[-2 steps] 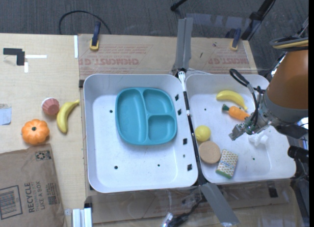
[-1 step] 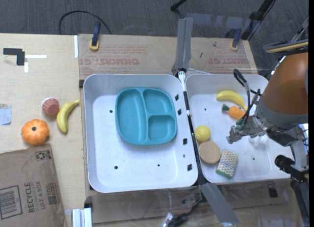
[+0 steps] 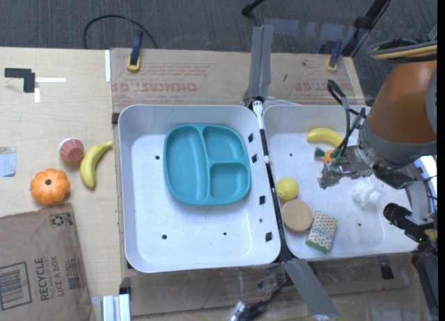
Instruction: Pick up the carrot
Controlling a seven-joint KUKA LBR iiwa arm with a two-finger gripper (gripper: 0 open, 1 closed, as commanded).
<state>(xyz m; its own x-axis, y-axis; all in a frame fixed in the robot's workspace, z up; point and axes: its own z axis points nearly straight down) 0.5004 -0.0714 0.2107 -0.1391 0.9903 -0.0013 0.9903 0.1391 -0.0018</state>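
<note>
The carrot (image 3: pixel 327 154) lies in the right bin (image 3: pixel 306 247), just below a yellow banana (image 3: pixel 325 135). Only a small orange piece with a green end shows; the rest is hidden under the gripper. My gripper (image 3: pixel 332 174) hangs at the end of the grey and orange arm, which comes in from the right. It sits right over the carrot's near side, low in the bin. Whether it touches the carrot is unclear.
The right bin also holds a lemon (image 3: pixel 287 188), a tan round disc (image 3: pixel 297 215), a speckled packet (image 3: pixel 322 231) and a white crumpled thing (image 3: pixel 363 193). A teal divided plate (image 3: pixel 207 163) lies in the left bin. A banana (image 3: pixel 94 163), a pumpkin (image 3: pixel 50 186) and a pink cupcake (image 3: pixel 71 151) rest on the bench at left.
</note>
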